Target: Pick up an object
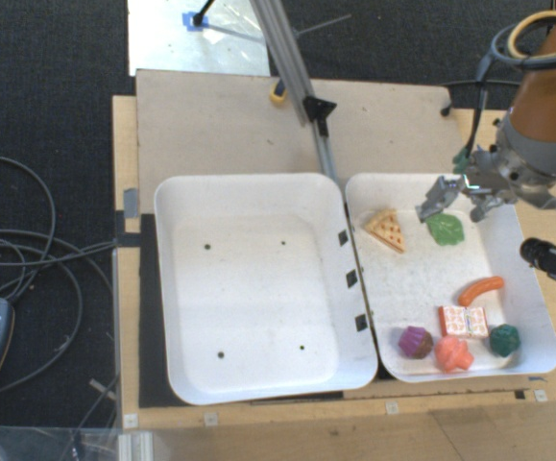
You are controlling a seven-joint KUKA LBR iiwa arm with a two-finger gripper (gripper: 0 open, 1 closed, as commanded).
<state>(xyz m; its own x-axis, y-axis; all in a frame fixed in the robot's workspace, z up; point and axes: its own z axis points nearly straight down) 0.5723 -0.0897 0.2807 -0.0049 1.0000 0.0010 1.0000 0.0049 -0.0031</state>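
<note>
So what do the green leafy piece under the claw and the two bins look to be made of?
The green leafy piece looks like moulded plastic toy food: one flat, saturated colour with lobed edges, though soft rubber can't be ruled out. The left bin and right bin look like thin matte white plastic, with rounded corners and raised rims.

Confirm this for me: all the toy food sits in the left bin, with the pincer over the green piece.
Wrong on the bin. In the camera view the toy food lies in the right bin: waffle piece, sausage, green piece and others. The pincer is indeed over the green piece.
</note>
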